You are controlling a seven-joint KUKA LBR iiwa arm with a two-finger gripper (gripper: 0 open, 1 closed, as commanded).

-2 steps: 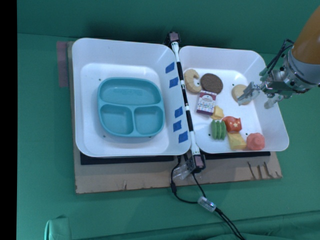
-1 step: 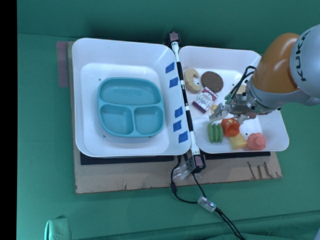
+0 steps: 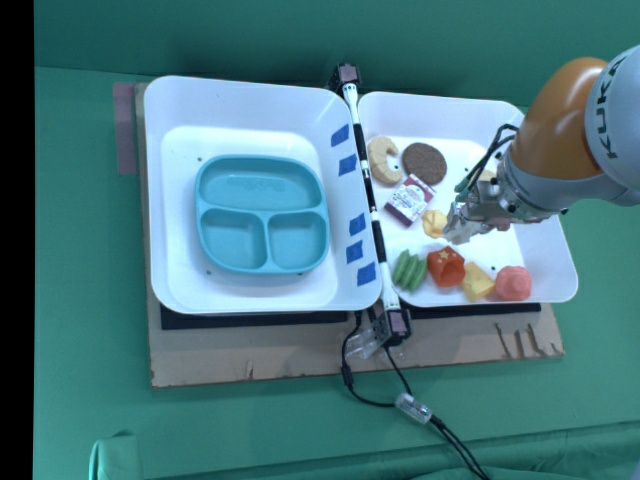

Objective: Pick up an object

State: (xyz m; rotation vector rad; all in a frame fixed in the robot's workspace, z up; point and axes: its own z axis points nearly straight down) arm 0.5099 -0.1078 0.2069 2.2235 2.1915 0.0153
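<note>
The claw is hovering low in the right bin, just beside a small yellow toy food piece; whether it is open or gripping anything cannot be determined.

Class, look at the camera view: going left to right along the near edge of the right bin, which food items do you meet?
Green beans → red strawberry-like piece → yellow cheese wedge → pinkish-red piece.

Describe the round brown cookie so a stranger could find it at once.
Look in the right-hand white bin, near its far edge. The brown cookie lies beside a pale curved pastry, above a red packet. It is the only flat, dark brown disc there.
</note>
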